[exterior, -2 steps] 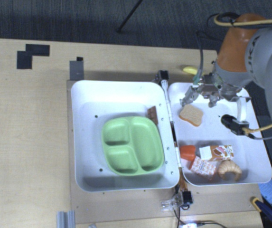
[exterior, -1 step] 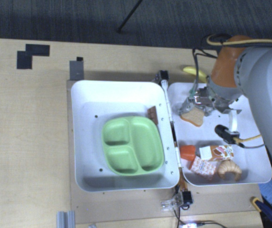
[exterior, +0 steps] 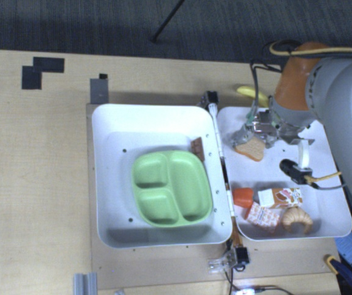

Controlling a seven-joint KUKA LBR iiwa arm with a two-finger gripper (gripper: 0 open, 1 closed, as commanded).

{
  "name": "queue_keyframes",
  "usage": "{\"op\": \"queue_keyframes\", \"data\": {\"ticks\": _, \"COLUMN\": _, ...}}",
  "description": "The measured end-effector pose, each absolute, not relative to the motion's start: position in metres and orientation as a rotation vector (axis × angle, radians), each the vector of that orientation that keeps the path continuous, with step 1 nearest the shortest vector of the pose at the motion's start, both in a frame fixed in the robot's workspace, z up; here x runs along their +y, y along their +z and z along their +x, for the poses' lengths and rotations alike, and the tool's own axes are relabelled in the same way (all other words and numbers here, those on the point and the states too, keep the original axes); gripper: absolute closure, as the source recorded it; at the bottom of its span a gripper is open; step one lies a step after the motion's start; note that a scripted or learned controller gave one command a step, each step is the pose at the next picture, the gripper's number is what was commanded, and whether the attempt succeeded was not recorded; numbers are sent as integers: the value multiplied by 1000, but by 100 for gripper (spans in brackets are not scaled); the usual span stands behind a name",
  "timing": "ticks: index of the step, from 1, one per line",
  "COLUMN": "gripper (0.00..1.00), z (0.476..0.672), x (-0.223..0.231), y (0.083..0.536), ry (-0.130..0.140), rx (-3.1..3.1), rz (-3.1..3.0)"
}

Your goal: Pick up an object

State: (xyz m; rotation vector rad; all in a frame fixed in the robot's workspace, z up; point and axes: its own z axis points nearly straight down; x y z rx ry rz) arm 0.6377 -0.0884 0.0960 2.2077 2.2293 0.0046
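Table: we see a pale wooden top carrying both bins, with wide bare room to the left of them and a narrow strip along the near edge.
Arm: grey, with an orange band above the wrist, it reaches in from the right and covers the right bin's far right corner.
Left bin: white and shallow; we find free floor along its left wall and far wall.
Green tray: a three-compartment plate lying flat in the left bin, its right edge close to the wall shared with the right bin.
Right bin: white, touching the left bin's side; we note open floor in its middle.
Jaws: low over the right bin's far part, just above the bread slice; we cannot tell whether they are parted or closed.
Bread slice: lying on the bin floor directly beneath the jaws.
Croissant: against the near wall, beside small packets and a red block.
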Motion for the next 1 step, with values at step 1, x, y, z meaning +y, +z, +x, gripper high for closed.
{"op": "queue_keyframes", "data": {"ticks": 1, "gripper": 100, "z": 578, "x": -41, "y": 185, "ry": 4, "rx": 2228, "rz": 2213}}
